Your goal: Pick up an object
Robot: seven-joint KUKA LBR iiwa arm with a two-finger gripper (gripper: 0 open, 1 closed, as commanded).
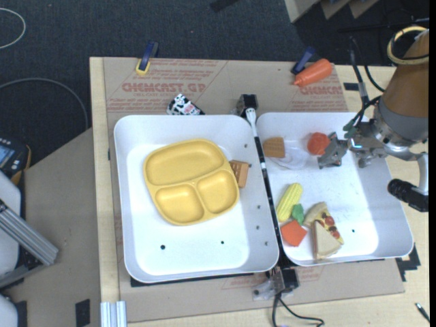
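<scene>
While a red tomato-like toy (317, 143) sits loose near the far wall of the right-hand bin (381, 234), the gripper (349, 151) hangs just beside it on the right, and the toy appears the likeliest pick. Its dark fingers (332, 157) look parted and close on nothing; the toy lies outside them, not between. Just left, a brown square piece (274, 147) rests by the bin's inner wall. Nearer the camera a corn cob (289, 201), a small green piece (298, 213), a red-orange chunk (293, 234) and a pizza slice (325, 229) crowd together, a harder cluster to single out. Reaching in from the right, the arm (409, 94) is bent low over the bin, wrist tipped toward the toy. Across the divide, a yellow divided plate (189, 181) fills much of the left bin (136, 244), a brown block (240, 173) touching its right edge.
</scene>
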